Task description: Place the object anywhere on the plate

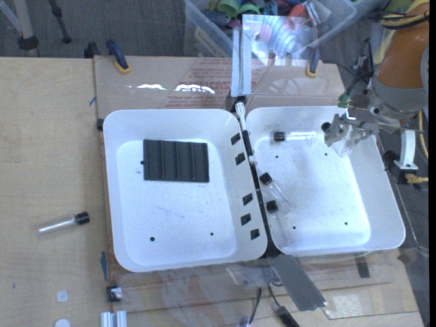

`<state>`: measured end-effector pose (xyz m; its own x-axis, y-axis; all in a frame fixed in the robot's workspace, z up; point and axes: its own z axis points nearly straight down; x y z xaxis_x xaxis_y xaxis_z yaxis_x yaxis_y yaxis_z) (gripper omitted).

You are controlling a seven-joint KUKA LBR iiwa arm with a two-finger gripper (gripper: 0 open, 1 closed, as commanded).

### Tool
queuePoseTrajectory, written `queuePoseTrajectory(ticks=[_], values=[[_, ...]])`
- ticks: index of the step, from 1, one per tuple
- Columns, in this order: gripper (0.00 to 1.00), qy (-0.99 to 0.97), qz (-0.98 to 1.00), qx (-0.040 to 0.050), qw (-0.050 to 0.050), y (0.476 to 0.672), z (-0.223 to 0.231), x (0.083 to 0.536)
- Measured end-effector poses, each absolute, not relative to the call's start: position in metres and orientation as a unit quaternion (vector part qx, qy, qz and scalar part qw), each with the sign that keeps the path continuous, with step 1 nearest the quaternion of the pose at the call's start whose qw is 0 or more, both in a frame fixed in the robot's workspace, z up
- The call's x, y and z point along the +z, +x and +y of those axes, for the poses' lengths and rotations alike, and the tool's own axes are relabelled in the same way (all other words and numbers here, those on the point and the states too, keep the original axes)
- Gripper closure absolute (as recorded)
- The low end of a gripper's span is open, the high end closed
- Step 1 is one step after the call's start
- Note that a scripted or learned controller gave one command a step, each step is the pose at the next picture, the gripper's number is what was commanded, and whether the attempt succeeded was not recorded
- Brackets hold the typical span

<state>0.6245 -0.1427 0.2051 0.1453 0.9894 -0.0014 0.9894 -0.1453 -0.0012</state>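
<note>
A black ribbed plate [176, 160] lies flat in the upper left of the left bin [129, 244]. In the right bin [381, 223], a clear tube with a black cap [296, 137] lies near the far wall. Two more capped tubes, one [266, 180] and another [276, 204], rest against that bin's left wall. My gripper [340, 134] hangs low over the far right corner of the right bin, just right of the first tube's open end. I see nothing held in it.
Black clips [242, 179] line the ridge where the bins meet. Another capped tube [63, 223] lies on the wooden bench left of the bins. A clear tote of colourful toys [272, 5] stands behind the bins.
</note>
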Motion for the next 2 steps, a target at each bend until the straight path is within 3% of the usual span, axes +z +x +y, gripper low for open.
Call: queuePoseTrajectory(ticks=[1,2], values=[[1.00,-0.855,-0.519,0.0009,0.000,0.634,-0.097,0.095],[1.00,-0.676,-0.737,-0.0006,-0.001,0.654,-0.035,0.185]])
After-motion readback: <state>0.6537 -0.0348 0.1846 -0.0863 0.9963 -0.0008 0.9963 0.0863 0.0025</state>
